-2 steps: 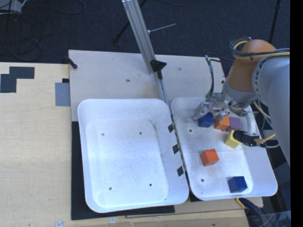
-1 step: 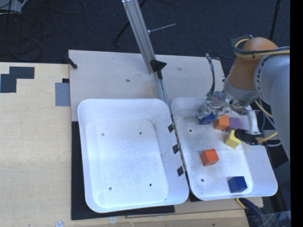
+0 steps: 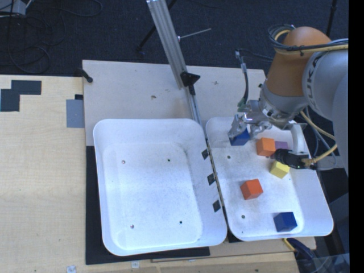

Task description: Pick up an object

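Observation:
My gripper (image 3: 243, 131) hangs over the far left part of the right bin (image 3: 318, 223). A small blue block (image 3: 240, 137) sits between its fingertips, and the fingers are closed on it. Loose in the same bin lie an orange block (image 3: 265, 147), a purple block (image 3: 281, 145) right behind it, a yellow block (image 3: 278, 169), a red-orange cube (image 3: 251, 189) and a larger blue cube (image 3: 285, 221). The orange-banded wrist rises to the right of the gripper.
The left bin (image 3: 114, 152) stands beside the right one, joined by black clips (image 3: 211, 178). A slanted aluminium bar (image 3: 170, 44) rises behind the bins. Cables run along the right bin's right edge.

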Controlling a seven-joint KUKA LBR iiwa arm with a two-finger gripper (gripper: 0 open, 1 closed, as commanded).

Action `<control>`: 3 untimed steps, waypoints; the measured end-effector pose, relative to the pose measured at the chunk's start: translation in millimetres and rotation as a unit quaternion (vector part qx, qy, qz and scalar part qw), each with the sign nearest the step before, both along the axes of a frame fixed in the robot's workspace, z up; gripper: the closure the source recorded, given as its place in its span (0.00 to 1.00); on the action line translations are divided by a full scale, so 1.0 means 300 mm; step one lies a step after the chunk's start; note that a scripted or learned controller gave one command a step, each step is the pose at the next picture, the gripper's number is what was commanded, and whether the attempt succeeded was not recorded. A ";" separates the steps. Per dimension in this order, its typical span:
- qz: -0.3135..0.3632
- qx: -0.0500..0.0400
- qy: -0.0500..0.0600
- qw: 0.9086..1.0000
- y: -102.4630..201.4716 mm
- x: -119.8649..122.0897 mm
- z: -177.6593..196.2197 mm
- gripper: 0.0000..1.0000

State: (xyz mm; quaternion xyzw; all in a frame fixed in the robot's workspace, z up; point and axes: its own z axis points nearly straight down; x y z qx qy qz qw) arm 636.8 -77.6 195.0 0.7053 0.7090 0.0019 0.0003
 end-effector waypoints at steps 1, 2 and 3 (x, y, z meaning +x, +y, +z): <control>-0.003 -0.002 -0.001 1.000 -0.066 -0.053 0.239 1.00; 0.001 0.000 0.001 1.000 0.205 0.034 0.252 1.00; 0.000 0.000 0.008 1.000 0.420 -0.014 0.016 1.00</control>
